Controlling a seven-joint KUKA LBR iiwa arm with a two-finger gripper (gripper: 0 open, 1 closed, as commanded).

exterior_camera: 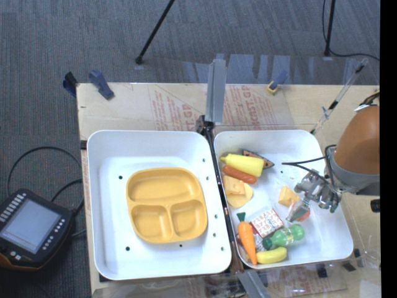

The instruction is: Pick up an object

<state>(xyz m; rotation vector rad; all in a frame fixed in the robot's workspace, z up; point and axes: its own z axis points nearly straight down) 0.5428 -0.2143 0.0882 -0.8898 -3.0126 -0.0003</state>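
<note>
- Plastic toy food lies in the right bin point(322, 160): a yellow corn piece point(244, 164), an orange sausage-like piece point(239, 174), a pale slice point(236, 192), a small yellow wedge point(286, 196), a red and white packet point(267, 222), a carrot point(248, 241), a green bottle shape point(286, 235) and a yellow banana point(272, 256).
- The left bin point(102, 166) carries a yellow divided tray point(166, 203), which seems not a likely target.
- The claw point(303, 207) is low over the right bin, just beside the yellow wedge and above the green bottle shape. Something reddish shows at its tip, but I cannot tell whether the claw is wide, narrow or holding a thing.
- In my judgement the yellow wedge is the nearest candidate. It looks light and stiff, with smooth sides that may slip, and not fragile.
- A hold across its two flat faces, near the middle, seems the safest, because the thin edge could squeeze out.
- The green bottle shape is round and would probably roll away; the packet touches it, so a grasp there may disturb both.
- All these pieces lie on the bin floor, well apart from the counter point(142, 107) edge.
</note>
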